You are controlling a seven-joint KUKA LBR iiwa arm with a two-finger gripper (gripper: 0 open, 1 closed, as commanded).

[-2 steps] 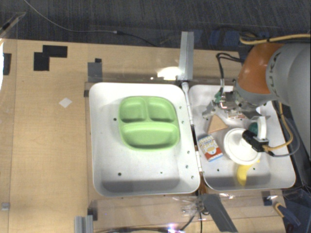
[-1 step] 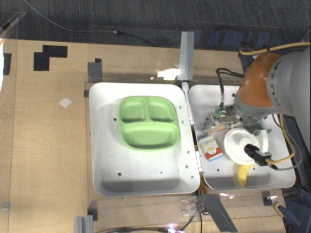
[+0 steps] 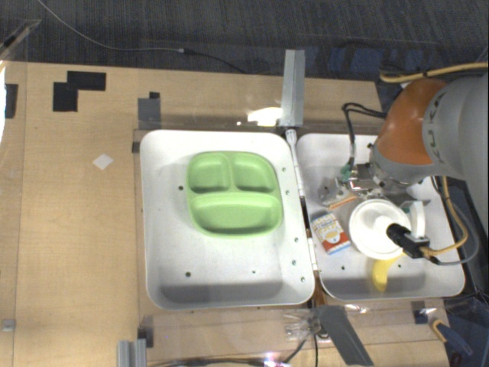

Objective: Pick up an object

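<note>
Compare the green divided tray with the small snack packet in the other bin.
The green divided tray lies alone in the left bin; the small packet lies in the right bin beside the arm's white disc. The tray is much larger. The tray is plain green; the packet is printed white, blue and red. Both lie flat.

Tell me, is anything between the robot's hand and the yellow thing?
Hard to tell. The arm's white round wrist part hangs over the right bin, just above the yellow object, hiding what lies beneath.
</note>
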